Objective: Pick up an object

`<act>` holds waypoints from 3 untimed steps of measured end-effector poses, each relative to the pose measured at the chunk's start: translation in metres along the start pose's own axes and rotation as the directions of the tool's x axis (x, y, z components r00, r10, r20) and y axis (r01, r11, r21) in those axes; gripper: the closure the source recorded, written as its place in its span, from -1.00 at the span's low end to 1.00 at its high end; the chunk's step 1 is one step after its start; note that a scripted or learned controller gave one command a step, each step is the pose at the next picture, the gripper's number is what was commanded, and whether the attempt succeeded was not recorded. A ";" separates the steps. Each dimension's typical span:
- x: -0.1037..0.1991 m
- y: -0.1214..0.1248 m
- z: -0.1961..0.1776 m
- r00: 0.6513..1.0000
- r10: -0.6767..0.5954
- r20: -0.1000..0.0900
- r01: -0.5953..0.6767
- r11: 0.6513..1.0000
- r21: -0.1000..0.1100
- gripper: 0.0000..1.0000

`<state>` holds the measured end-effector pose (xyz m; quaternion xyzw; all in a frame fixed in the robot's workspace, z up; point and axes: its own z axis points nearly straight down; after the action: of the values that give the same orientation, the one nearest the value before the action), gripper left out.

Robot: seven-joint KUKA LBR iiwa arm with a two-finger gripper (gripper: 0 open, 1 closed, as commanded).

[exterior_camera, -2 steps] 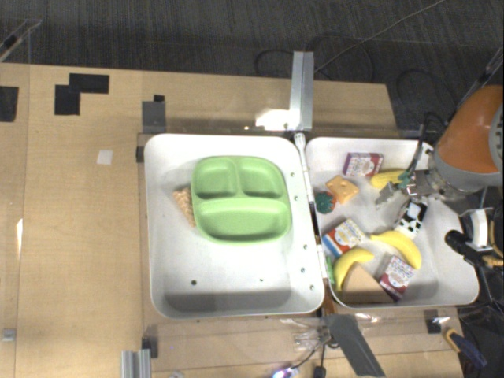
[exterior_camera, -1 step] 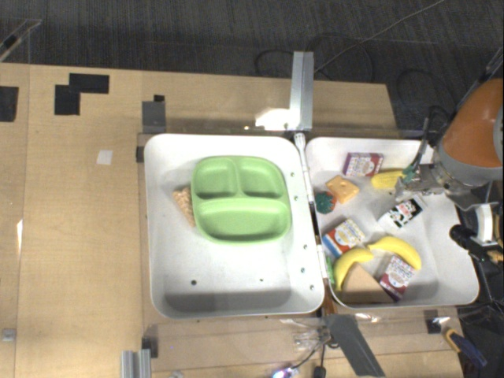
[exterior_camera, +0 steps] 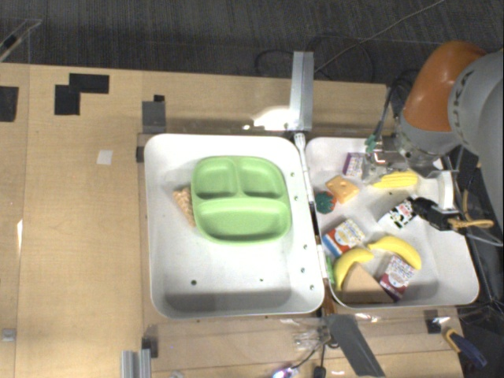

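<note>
The right bin (exterior_camera: 465,278) holds several small objects. At its back lie a purple packet (exterior_camera: 353,164), an orange cheese wedge (exterior_camera: 342,189) and a yellow banana (exterior_camera: 394,181). A black-and-white spotted piece (exterior_camera: 400,213) lies in the middle. Toward the front are a red-and-blue carton (exterior_camera: 343,235), a second banana (exterior_camera: 378,254), a brown wedge (exterior_camera: 364,283) and a red-purple carton (exterior_camera: 398,273). My gripper (exterior_camera: 379,155) hangs low over the bin's back, between the purple packet and the upper banana. The arm's orange band (exterior_camera: 437,85) sits above it.
The left bin (exterior_camera: 165,274) carries a green divided plate (exterior_camera: 239,198) with a tan cracker-like piece (exterior_camera: 183,203) at its left side. A small green object (exterior_camera: 324,204) rests against the wall between the bins. A metal post (exterior_camera: 302,93) stands behind them.
</note>
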<state>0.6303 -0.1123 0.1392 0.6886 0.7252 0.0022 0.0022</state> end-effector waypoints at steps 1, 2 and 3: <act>0.000 0.000 0.000 1.000 0.000 0.001 0.000 1.000 0.000 -1.00; 0.018 0.041 -0.026 0.969 0.246 0.001 -0.246 0.969 0.000 -1.00; 0.016 0.041 -0.046 0.962 0.274 0.001 -0.274 0.962 0.000 -1.00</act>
<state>0.6703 -0.0945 0.1858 0.7822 0.6230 0.0023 0.0023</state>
